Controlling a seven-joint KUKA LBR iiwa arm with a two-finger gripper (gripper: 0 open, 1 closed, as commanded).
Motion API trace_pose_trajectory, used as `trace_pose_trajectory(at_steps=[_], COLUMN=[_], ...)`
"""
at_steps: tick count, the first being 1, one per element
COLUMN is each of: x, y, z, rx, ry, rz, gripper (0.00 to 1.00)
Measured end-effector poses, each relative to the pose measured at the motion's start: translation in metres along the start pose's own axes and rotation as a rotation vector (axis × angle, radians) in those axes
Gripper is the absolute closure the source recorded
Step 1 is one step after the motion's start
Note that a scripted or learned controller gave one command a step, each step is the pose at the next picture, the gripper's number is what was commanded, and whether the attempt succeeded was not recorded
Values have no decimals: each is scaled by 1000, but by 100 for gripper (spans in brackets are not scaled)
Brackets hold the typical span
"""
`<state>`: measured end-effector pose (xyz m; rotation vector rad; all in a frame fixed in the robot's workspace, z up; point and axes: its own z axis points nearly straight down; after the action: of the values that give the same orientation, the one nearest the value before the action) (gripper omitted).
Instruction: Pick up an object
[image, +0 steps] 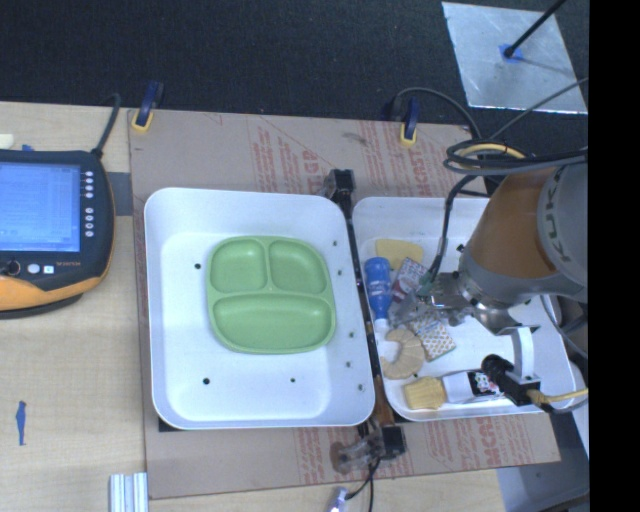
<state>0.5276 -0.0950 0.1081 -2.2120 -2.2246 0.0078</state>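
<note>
item: my claw, low in the right bin, grip state not discernible. target: cluttered pile beside the blue bottle. method: i should centre over one piece, then lift straight.

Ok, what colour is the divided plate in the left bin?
Light green; the three-compartment plastic plate shows clearly in the camera view.

Two white bins sit on brown cardboard printed with faint red lettering; the divided plate is pale green; the bottle is blue; sponges are yellow — the arm is grey, banded orange.
</note>
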Motion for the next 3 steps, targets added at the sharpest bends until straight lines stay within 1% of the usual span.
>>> trace_pose_trajectory(at_steps=[1,2,3], x=[-14,9,-25], y=[64,95,93], z=[16,-86,17], rx=[-4,-7,-1], ry=[1,1,0], rz=[3,2,2], gripper=[0,0,0])
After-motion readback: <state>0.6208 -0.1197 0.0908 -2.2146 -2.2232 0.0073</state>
